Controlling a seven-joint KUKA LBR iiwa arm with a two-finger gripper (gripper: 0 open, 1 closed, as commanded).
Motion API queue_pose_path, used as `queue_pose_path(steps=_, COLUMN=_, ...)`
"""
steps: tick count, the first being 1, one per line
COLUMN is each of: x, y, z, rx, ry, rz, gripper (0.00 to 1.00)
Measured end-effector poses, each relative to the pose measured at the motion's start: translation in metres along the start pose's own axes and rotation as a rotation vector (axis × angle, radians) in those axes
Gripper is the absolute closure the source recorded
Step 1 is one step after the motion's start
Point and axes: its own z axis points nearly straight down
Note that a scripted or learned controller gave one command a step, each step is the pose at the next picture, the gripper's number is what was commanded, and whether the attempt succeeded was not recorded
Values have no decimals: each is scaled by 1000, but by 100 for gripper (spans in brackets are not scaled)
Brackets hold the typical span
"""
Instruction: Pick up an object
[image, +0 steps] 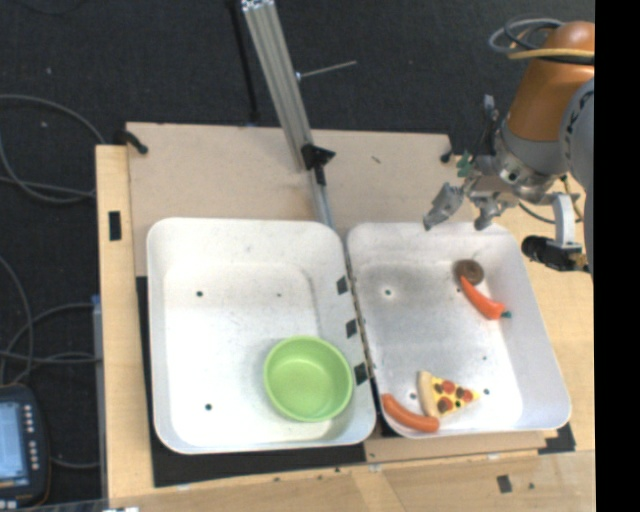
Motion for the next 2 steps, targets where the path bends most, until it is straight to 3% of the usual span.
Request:
queue_pose_path(steps=1, x=-1, y=0, z=0, rx=1, ry=-2, rz=0, gripper=0)
queue_pose_path(steps=2, x=6, y=5, z=56, rx=5, ry=-1, rz=0, gripper=0)
